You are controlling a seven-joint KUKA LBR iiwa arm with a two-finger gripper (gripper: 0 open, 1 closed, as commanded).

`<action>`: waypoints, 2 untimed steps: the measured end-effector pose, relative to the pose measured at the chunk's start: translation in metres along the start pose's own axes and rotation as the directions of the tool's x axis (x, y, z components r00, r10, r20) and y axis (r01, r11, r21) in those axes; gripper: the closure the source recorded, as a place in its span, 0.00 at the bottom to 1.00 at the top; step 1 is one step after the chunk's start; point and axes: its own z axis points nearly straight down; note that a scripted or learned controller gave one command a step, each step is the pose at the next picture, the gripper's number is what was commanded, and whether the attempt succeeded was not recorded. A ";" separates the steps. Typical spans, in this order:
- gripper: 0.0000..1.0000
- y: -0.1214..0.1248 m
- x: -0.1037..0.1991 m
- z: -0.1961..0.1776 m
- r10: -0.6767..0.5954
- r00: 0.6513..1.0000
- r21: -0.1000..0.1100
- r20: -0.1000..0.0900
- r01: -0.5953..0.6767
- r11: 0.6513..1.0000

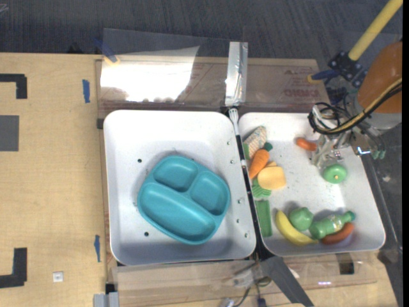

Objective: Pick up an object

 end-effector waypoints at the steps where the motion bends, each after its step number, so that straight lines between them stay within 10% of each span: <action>1: 0.00 0.000 -0.001 -0.002 0.000 1.000 0.002 0.003 0.000 1.000; 2: 0.00 0.005 0.049 0.006 -0.011 1.000 0.003 0.004 0.011 1.000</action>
